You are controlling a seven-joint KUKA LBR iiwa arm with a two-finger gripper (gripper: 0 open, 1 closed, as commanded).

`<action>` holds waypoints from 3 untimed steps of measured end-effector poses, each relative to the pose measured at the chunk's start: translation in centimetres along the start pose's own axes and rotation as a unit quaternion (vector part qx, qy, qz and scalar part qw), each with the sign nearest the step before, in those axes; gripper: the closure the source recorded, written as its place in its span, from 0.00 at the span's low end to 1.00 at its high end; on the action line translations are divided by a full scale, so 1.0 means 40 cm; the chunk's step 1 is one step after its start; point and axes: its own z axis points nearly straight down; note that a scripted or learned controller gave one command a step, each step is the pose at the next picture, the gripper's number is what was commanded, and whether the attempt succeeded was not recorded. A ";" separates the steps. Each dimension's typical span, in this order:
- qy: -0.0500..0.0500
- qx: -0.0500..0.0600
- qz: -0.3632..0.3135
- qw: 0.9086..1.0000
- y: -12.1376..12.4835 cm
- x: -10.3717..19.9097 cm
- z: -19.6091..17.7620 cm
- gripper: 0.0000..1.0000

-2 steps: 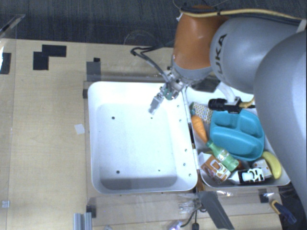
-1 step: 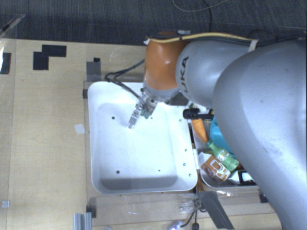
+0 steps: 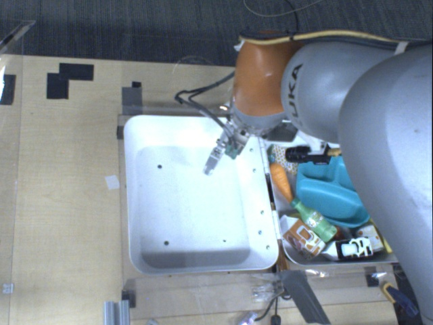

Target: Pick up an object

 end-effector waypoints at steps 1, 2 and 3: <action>0.002 0.001 -0.069 0.998 -0.121 0.253 0.006 0.00; 0.000 0.000 -0.111 0.994 -0.255 0.272 -0.162 0.00; -0.003 -0.003 -0.111 0.994 -0.250 0.269 -0.190 1.00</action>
